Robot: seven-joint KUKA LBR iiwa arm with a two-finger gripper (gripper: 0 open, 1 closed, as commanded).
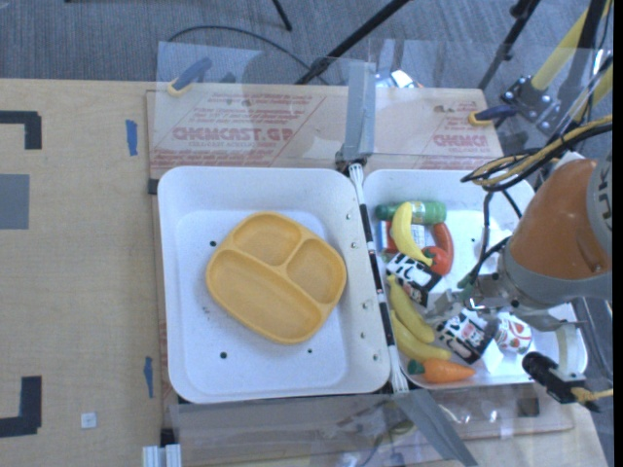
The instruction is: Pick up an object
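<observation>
A yellow divided plate [276,276] lies in the left white bin [185,261] on the wooden bench [68,290].

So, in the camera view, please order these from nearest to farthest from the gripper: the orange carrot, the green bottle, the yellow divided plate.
Measured from the gripper in the right bin:
1. Orange carrot, just below it, at the right bin's front edge.
2. Green bottle, at the right bin's back.
3. Yellow divided plate, in the left bin.
</observation>
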